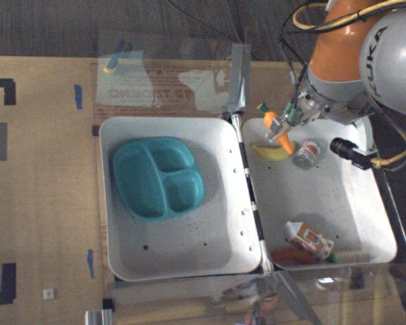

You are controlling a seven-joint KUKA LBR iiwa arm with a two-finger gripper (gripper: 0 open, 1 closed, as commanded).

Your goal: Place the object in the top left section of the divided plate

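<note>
Carrot at the gripper over the right bin; divided plate waiting in the left bin.

The gripper (284, 122) sits at the upper right of the frame, above the right bin (365, 202), with a small orange carrot (279, 133) at its tip; whether the fingers clamp it cannot be told from this slant. The carrot is tapered, bright orange with a green top, tilted, just above a yellow banana (271, 152) and near a can (306, 153). The teal divided plate (158, 177) lies in the left bin (122, 249), well apart, its top left section free to receive the object.
</note>
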